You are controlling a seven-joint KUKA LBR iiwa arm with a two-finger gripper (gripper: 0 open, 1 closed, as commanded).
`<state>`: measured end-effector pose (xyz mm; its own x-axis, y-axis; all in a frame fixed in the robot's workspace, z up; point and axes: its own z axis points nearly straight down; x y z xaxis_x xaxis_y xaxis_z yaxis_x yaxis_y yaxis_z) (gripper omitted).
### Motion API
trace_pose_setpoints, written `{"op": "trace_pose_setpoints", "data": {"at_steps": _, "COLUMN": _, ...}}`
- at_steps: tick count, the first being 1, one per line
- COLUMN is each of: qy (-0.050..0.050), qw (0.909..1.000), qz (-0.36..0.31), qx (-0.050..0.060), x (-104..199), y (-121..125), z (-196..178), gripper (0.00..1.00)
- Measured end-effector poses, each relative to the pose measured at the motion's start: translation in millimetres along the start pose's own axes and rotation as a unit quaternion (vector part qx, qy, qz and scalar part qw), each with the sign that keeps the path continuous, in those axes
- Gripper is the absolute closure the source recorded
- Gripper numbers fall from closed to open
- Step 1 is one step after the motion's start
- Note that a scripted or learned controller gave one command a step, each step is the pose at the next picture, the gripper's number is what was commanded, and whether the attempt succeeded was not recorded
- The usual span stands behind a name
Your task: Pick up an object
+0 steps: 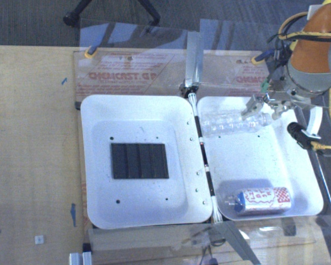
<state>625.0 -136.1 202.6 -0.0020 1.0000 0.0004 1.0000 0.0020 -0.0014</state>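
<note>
Camera view. The claw (pixel 263 107) hangs over the far end of the right bin (pixel 314 200), below the arm's orange band (pixel 320 37). Its two fingers (pixel 250 107) stand apart, with nothing seen between them. Just beside and below the claw, toward the divider between the bins, lies a clear plastic bottle (pixel 231 125), flat on its side along the bin's far wall; its nearer end sits right under the fingers, though contact cannot be judged. Well apart from the claw, at the bin's near end, lies a red-and-white patterned tube with a blue cap (pixel 262 199), also on its side. Across the divider from the claw, the left bin (pixel 94 126) carries a flat dark ribbed panel (pixel 139 160). Both bins rest on the bench (pixel 27 148).

Risks, as judged from this arrangement. The bottle appears the likeliest target. It is smooth, round and light, so fingers that close off its centre line would probably squeeze it sideways and send it rolling toward the divider. A grip at the very end of the bottle could let it pivot and drop on the lift. Its transparency makes the outline faint against the white floor, so a misjudged descent could close on air. The bin's far wall lies near the claw, and a finger could strike the rim.
</note>
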Motion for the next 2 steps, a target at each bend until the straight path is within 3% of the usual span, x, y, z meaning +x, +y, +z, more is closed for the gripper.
{"op": "trace_pose_setpoints", "data": {"at_steps": 1, "qy": 0.000, "qw": 0.9991, "qz": -0.043, "qx": 0.000, "x": -32, "y": -104, "z": -55, "gripper": 0.00}}
{"op": "trace_pose_setpoints", "data": {"at_steps": 2, "qy": 0.000, "qw": 0.9999, "qz": 0.011, "qx": 0.000, "x": 24, "y": -131, "z": 25, "gripper": 0.00}}
